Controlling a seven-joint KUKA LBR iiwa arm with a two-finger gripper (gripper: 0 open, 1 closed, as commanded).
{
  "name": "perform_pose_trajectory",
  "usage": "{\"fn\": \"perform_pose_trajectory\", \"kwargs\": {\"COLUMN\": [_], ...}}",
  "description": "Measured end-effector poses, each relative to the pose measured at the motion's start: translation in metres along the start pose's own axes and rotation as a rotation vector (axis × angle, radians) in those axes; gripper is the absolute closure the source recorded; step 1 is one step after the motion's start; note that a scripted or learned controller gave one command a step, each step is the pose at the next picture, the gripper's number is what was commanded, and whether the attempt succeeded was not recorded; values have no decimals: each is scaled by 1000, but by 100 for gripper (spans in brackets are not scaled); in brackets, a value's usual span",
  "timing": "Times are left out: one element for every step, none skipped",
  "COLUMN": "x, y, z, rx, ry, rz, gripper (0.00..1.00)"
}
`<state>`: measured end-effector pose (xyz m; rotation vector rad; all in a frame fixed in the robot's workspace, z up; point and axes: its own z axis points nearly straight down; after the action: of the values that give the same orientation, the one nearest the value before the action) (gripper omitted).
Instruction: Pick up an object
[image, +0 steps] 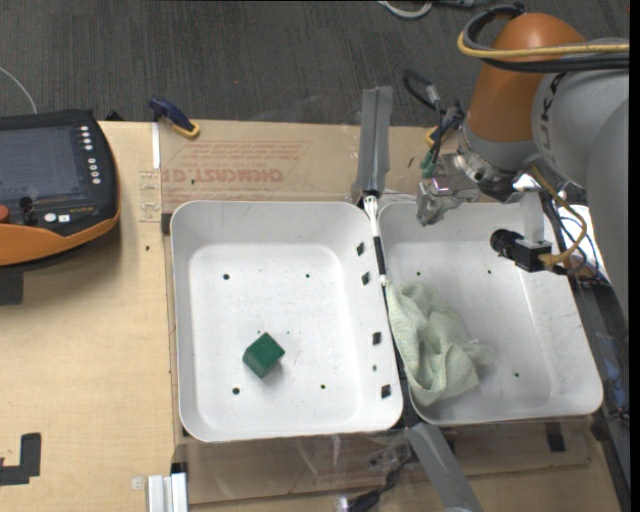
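Green block (264, 355) left lying free on the left bin (200, 225) floor, well apart from the tool (432, 205) parked past that bin's far right corner, finger state unreadable, presumably before any descent.

Gripper (432, 207) hangs over the right bin (560, 395) holding a cloth (432, 345); green block (264, 355) in left bin (200, 400).

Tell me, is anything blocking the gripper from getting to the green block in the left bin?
Only the divider where the two bins meet lies between the gripper, at the right bin's far left corner, and the green block. Open bin floor surrounds the block.
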<state>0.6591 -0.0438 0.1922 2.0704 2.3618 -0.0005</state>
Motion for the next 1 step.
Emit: {"fn": "perform_pose_trajectory", "kwargs": {"x": [38], "y": [-8], "z": [1], "rx": [2], "ry": [0], "rz": [-37], "gripper": [100]}}
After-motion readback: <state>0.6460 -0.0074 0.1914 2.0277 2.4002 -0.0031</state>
